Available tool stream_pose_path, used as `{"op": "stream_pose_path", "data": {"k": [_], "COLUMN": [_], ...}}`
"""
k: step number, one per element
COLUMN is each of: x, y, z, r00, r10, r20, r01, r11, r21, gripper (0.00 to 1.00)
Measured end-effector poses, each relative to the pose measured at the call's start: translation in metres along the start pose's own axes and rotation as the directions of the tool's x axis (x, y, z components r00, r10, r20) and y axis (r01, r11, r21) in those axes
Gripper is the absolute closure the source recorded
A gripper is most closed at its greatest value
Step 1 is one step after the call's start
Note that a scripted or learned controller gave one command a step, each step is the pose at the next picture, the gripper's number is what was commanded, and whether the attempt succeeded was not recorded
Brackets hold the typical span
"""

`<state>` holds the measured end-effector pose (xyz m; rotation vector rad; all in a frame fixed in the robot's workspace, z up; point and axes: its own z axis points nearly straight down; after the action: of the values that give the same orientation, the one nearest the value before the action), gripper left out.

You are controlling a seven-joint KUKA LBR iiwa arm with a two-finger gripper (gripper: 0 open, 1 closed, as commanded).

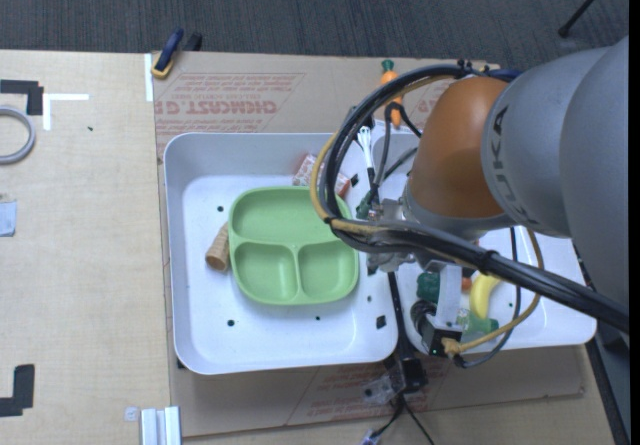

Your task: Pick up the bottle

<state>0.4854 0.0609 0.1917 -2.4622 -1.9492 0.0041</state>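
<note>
A green bottle [429, 285] with a white label lies in the right bin [560, 328], near that bin's left wall, partly covered by black cables. My arm's orange band [455, 148] and grey wrist hang over the seam between the two bins. The gripper [384, 255] points down under the wrist, just up and left of the bottle, and the wrist hides most of it. I see nothing held in it.
The left bin [195, 263] holds a green divided plate [293, 245], a tan cork-like piece [217, 248] and a red-and-white packet [308, 169]. A yellow banana-like item [484, 293] lies right of the bottle. Cables loop around the wrist.
</note>
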Motion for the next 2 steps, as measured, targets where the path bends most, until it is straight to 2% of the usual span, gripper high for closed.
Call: {"op": "stream_pose_path", "data": {"k": [1, 2], "x": [-0.004, 0.066], "y": [-0.008, -0.024], "z": [-0.026, -0.059], "r00": [1.0, 0.912], "r10": [-0.001, 0.41], "r20": [0.0, 0.001], "r01": [0.001, -0.41], "r11": [1.0, 0.912], "r21": [-0.001, -0.001], "gripper": [1.0, 1.0]}}
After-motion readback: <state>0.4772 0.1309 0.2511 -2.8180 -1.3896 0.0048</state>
